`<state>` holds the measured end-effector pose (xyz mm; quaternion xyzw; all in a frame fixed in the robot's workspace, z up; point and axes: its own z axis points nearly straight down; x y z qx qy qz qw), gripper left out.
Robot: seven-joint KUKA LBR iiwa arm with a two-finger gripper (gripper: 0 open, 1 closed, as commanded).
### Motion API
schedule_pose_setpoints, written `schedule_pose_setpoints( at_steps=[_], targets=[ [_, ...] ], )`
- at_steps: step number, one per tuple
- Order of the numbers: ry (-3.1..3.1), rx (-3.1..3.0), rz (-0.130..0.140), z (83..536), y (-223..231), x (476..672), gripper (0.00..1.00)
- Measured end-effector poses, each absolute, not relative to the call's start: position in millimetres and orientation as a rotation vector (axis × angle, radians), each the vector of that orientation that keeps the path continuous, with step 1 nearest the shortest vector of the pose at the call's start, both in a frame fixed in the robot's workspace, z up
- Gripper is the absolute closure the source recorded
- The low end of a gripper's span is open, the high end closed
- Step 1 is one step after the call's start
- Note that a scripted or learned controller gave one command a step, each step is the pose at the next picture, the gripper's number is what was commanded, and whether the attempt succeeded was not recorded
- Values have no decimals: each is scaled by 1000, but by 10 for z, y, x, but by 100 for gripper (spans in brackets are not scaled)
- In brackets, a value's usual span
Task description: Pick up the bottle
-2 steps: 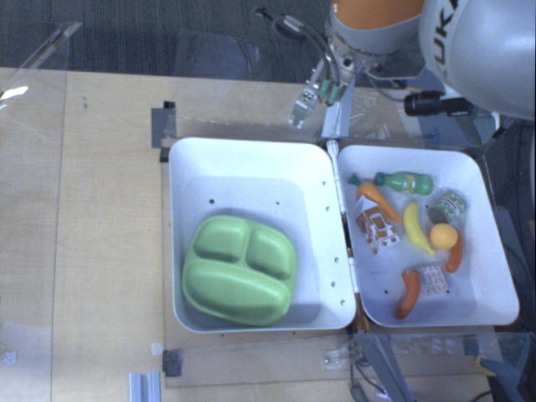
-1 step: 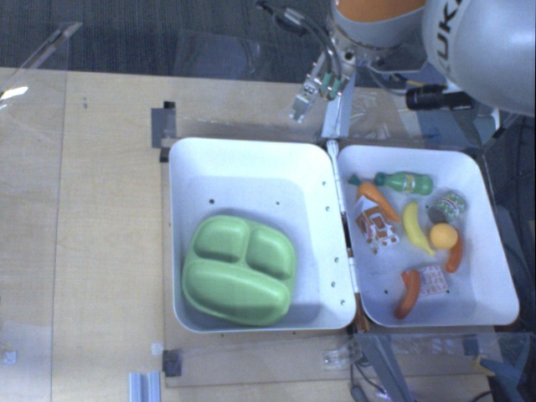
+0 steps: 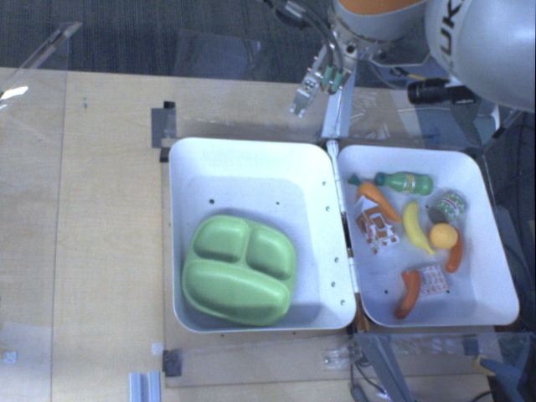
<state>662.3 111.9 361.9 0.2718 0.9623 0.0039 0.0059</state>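
Note:
The bottle (image 3: 404, 182) is green with a yellow label and lies on its side near the back wall of the right bin (image 3: 494, 249). My gripper (image 3: 321, 105) hangs above the back edge of the bench, over the seam between the two bins. It is to the left of the bottle, behind it and well above it. Its fingers stand open with nothing between them.
Around the bottle in the right bin lie a carrot (image 3: 374, 198), a small carton (image 3: 377, 226), a banana (image 3: 416, 227), an orange (image 3: 444, 237), a can (image 3: 450, 203), two sausages (image 3: 407, 291) and a packet (image 3: 433, 280). A green divided tray (image 3: 241, 266) lies in the left bin (image 3: 251, 170).

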Motion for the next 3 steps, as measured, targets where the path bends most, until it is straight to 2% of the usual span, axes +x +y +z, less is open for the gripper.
schedule_pose_setpoints(
  at_steps=[2,3],
  targets=[
    [3003,842,21,3831,1136,6655,100],
    [3136,108,5,3503,1738,6332,100]
  ],
)
